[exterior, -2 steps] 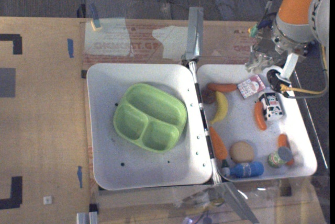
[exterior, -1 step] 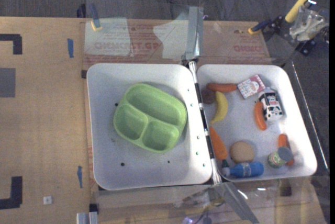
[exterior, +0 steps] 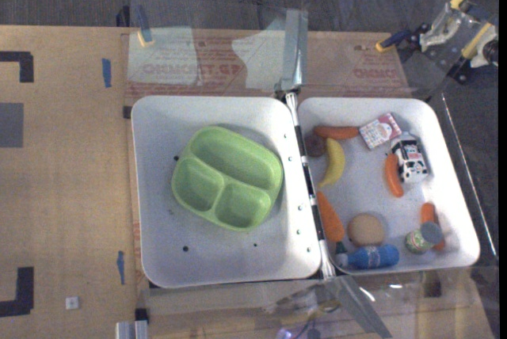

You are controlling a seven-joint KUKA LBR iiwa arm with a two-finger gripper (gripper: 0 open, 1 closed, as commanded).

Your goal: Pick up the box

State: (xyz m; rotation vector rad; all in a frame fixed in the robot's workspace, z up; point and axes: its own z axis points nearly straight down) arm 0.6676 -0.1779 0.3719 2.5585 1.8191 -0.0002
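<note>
Beyond the right bin's (exterior: 459, 195) far corner I see the gripper (exterior: 447, 24); fingers' state unclear. Box (exterior: 379, 131) lies inside.

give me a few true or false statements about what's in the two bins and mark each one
1. The green divided plate lies in the left bin. True.
2. The pink box lies in the left bin. False: it lies in the right bin, near the far wall.
3. The banana lies in the right bin. True.
4. The blue bottle lies beside the pink box. False: it lies by the near wall.
5. The end effector holds the pink box. False: the box lies free.
</note>
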